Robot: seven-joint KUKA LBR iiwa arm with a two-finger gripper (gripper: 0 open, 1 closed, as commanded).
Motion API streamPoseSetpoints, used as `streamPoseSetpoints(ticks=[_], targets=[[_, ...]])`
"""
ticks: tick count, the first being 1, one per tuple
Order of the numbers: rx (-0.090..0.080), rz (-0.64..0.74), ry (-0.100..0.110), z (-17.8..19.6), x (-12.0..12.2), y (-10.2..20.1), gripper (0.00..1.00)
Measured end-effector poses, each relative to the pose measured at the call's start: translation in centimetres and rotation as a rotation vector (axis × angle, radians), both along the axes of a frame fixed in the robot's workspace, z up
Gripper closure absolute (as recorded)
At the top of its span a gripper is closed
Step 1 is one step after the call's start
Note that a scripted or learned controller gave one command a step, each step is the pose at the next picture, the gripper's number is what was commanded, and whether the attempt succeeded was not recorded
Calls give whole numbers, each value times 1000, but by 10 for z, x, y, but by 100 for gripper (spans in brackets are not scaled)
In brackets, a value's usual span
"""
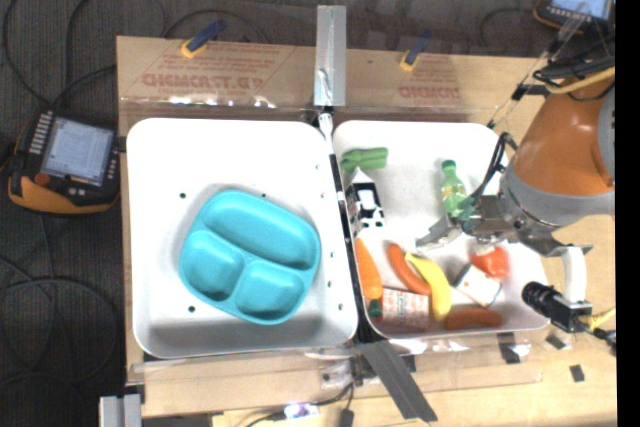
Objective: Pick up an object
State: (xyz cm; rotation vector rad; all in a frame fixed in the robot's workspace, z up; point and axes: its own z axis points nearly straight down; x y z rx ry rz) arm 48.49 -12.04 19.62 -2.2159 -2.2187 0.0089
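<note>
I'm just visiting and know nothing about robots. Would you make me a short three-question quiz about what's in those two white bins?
1. True or false: the blue divided tray lies in the left bin.
2. Which of these lies nearest the gripper: A) the green bottle, B) the blue divided tray, C) the green object at the right bin's far left corner?
3. Fill in: the yellow banana lies in the ____ bin.

Key: 1 true; 2 A; 3 right.
</note>
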Motion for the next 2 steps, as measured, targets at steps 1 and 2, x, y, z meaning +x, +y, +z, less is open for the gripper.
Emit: streamPoseSetpoints(ticks=[1, 2], targets=[[1, 108, -2, 13, 4, 9, 0], [2, 77, -2, 30, 27, 15, 0]])
